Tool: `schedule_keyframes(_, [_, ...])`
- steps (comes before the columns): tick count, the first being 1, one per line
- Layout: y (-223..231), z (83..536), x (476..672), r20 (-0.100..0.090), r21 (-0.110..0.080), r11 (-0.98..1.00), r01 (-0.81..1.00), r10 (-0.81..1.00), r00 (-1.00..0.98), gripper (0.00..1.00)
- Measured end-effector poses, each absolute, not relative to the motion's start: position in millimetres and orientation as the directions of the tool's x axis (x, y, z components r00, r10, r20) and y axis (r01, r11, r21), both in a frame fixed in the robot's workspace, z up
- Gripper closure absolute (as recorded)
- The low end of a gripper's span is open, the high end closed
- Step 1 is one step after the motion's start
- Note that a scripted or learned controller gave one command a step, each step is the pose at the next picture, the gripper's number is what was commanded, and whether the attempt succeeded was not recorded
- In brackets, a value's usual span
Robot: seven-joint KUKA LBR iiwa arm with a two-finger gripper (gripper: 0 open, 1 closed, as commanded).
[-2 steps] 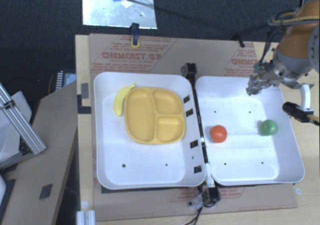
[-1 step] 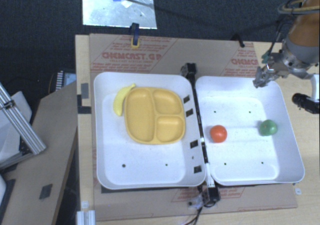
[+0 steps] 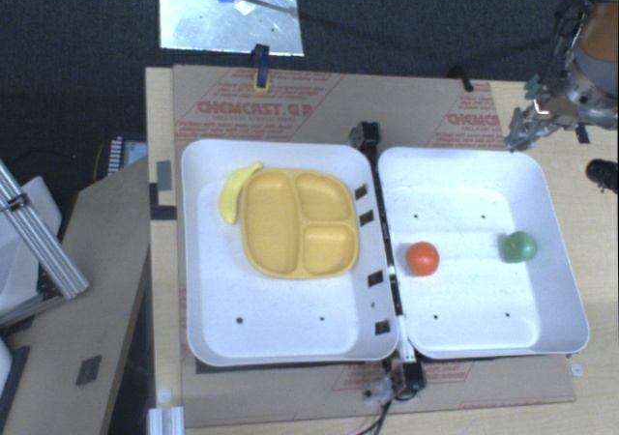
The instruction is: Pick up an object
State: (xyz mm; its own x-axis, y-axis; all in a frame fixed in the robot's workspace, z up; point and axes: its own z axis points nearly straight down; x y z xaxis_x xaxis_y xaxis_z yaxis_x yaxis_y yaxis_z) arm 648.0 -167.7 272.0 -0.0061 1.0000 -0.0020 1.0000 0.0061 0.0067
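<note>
Two white bins are seen side by side on the counter (image 3: 164,220), parted by a black hinge strip (image 3: 382,230), which serves as the landmark here. In the left bin (image 3: 208,317), just left of the strip, a yellow tray (image 3: 295,222) with three compartments is laid flat; nothing is held in its compartments. A banana (image 3: 232,193) is pressed against the tray's edge on the side away from the strip. In the right bin (image 3: 464,327), a tomato (image 3: 422,258) is found just right of the strip, and a green ball (image 3: 519,246) lies well right of it, near the bin's far wall.

"CHEMCAST GP" is printed in red on the brown sheet (image 3: 290,100) above the strip's upper end, and is repeated to its right; the smaller print cannot be read.

The tool (image 3: 527,129) is held beyond the right bin's upper right corner, well away from the strip. Whether it is apart or together cannot be told. Nothing is seen in it.
</note>
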Motion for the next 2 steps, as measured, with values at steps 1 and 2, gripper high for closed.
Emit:
schedule_keyframes(1, [-113.4,267.7,625.1,0.001,0.001,0.009,1.000,1.000,-0.009,1.00])
schedule_keyframes(2, [-56.7,270.7,613.3,0.001,0.002,0.010,1.000,1.000,-0.010,1.00])
